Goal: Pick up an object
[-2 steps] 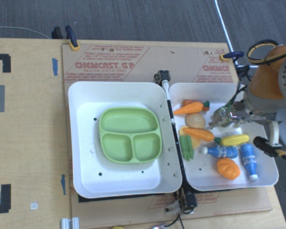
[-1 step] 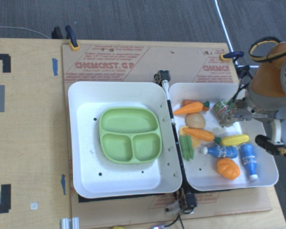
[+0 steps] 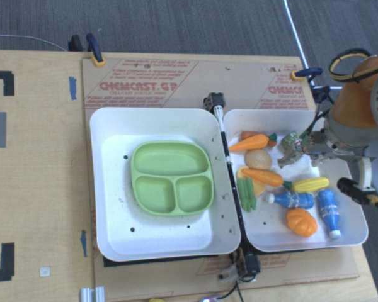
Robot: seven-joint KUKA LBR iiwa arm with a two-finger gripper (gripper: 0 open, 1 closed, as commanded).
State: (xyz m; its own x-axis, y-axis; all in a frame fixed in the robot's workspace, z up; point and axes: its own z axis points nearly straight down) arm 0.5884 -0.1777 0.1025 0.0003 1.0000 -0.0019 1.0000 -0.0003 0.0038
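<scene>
Fixed overhead camera, slanted over both bins [image 3: 107, 168]

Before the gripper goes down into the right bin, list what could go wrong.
1. The toys lie packed together: the yellow corn touches a carrot and sits just above a blue bottle, so the gripper may nudge or catch two at once.
2. The orange pepper and the other blue bottle look rounded and smooth, so they could slip out.
3. The gripper hangs near the right bin back wall, which may limit its approach.
</scene>
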